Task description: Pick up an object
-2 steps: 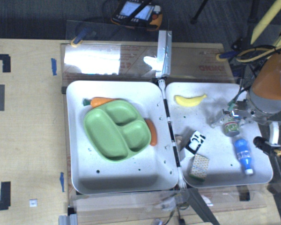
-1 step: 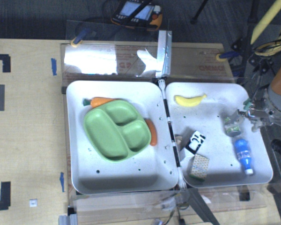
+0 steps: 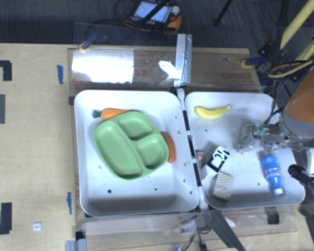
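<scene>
Bins point(image 3: 86, 156) number two, with one banana point(image 3: 212, 112), one bottle point(image 3: 272, 173); claw point(image 3: 251, 135) state unclear

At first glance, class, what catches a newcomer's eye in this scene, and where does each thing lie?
The big green plate fills the middle of the left bin, with a carrot poking out at its far edge. In the right bin, a yellow banana lies near the far wall and a blue bottle near the right side.
</scene>
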You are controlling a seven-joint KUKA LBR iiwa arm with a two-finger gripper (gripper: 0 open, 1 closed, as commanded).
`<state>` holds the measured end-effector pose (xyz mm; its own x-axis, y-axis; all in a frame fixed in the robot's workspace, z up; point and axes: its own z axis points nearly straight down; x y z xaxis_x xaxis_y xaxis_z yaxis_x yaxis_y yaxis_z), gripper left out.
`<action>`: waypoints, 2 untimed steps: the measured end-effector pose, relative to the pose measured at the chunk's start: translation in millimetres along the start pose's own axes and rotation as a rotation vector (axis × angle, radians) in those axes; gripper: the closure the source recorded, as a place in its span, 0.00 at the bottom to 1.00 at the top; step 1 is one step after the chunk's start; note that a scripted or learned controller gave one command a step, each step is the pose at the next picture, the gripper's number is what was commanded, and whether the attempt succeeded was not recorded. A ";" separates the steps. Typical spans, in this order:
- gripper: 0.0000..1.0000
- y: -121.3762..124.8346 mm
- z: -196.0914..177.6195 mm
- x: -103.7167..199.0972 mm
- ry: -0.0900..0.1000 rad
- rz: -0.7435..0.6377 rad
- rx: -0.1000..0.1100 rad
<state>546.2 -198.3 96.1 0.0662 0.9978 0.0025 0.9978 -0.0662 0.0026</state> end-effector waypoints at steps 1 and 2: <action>0.00 -23.2 -23.8 51.3 -0.002 0.235 -0.003; 0.00 40.3 8.5 26.8 -0.004 0.193 0.001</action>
<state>588.2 -174.2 87.9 0.2567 0.9665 -0.0007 0.9665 -0.2567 0.0010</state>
